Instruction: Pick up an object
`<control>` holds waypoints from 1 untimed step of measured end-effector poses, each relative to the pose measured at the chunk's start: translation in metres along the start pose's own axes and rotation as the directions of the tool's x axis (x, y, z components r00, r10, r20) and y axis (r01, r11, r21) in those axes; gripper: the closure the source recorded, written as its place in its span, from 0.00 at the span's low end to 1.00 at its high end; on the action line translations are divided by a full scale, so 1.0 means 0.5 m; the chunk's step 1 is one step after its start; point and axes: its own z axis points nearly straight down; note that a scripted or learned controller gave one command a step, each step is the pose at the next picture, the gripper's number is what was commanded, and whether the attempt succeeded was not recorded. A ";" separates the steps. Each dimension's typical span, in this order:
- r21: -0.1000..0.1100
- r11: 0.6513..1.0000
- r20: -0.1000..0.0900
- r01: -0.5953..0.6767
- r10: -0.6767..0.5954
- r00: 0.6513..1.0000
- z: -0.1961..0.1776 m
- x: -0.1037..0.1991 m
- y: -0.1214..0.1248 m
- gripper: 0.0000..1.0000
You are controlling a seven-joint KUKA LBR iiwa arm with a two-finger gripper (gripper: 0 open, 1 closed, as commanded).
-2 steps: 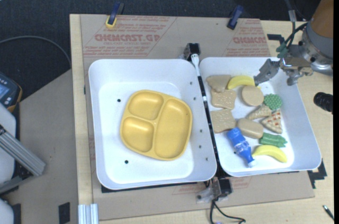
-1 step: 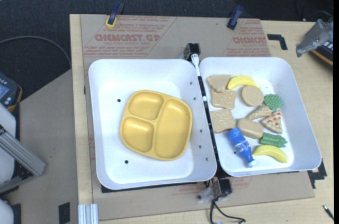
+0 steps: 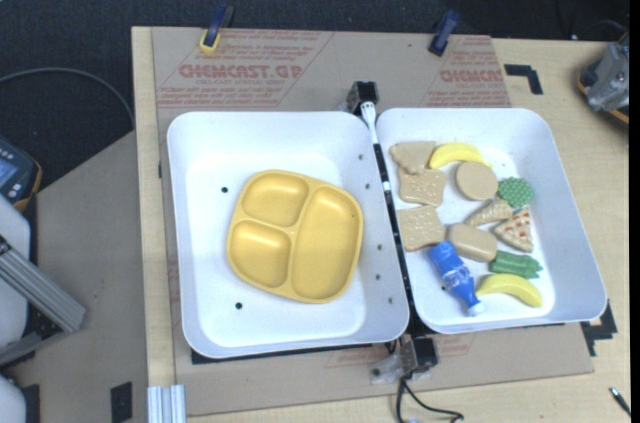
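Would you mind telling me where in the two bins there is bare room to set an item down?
Left bin: bare floor all around the yellow divided plate, widest along its far side. Right bin: crowded centre, from bananas to blue bottle; free strip along its right wall.

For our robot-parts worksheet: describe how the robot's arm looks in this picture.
A blurred, rounded grey piece of the arm, with a bluish sheen, sits at the picture's right edge beyond the right bin; a thin orange-brown trace runs along its lower side. Any cables or markings are too blurred to tell.
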 end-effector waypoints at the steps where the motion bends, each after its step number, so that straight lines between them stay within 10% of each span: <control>1: 0.015 1.000 -0.003 -0.007 0.007 1.000 0.157 -0.087 -0.026 1.00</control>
